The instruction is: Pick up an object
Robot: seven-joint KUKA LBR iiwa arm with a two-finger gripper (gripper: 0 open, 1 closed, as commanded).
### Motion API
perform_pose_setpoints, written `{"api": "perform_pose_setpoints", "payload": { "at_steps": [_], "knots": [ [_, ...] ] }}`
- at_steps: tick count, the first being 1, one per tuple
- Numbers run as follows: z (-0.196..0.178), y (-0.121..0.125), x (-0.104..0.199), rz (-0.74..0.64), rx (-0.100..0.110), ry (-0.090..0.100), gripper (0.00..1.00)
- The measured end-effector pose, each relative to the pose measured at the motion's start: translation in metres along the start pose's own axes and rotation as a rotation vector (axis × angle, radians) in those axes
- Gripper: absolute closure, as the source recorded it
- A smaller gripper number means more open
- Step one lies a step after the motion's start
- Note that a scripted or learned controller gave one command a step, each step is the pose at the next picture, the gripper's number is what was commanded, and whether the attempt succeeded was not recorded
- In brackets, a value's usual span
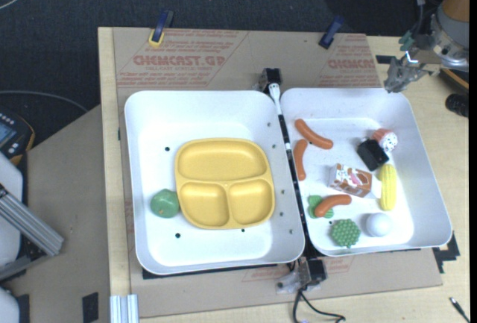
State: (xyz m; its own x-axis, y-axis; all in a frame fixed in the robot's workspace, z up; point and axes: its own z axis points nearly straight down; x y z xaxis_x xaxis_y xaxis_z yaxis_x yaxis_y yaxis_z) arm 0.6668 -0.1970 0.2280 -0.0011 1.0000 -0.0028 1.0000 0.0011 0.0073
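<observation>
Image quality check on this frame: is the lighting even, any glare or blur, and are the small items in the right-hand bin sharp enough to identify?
Camera view: lighting soft and even, shadows faint; no hard glare on the white bins; the yellow tray is crisp; corn and sausages are readable, though the wrapped snack is mushy; the gripper at the top right is small and slightly blurred.

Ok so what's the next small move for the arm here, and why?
Probably bring the tool down and toward the near side, over the right bin. It hangs above that bin's far right corner with nothing between its fingers, while the toys, such as the corn cob and the black block, lie further in. It must get above one before any grasp.
</observation>
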Motion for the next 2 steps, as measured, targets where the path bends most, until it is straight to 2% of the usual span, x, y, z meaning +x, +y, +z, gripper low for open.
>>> {"api": "perform_pose_setpoints", "payload": {
  "at_steps": [1,2],
  "knots": [
    [0.009,-0.041,0.039,-0.001,0.012,0.005,1.0],
    [0.014,-0.08,0.083,-0.003,0.013,0.006,1.0]
  ]
}}
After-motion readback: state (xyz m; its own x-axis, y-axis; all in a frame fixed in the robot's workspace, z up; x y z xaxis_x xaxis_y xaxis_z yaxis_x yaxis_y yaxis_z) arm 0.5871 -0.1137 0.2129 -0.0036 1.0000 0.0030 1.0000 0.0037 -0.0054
